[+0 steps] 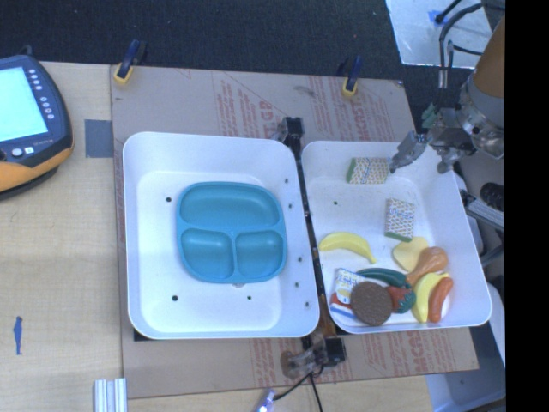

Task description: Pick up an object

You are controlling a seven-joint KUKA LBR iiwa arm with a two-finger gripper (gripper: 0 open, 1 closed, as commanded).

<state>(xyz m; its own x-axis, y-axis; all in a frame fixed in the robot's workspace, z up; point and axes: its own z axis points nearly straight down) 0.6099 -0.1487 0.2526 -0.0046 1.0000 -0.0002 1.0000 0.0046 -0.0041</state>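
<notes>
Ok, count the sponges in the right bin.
2. One sponge lies near the bin's far edge, by the gripper; the other sponge lies nearer the middle. The pile at the near end may hide more.

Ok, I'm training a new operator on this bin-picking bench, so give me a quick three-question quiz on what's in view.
1. True or false: the blue divided plate lies in the left bin.
2. Which bin does the gripper hover over?
3. The yellow banana lies: A) on the plate B) in the right bin C) on the cardboard.

Key: 1 true; 2 the right bin, at its far corner; 3 B.
</notes>
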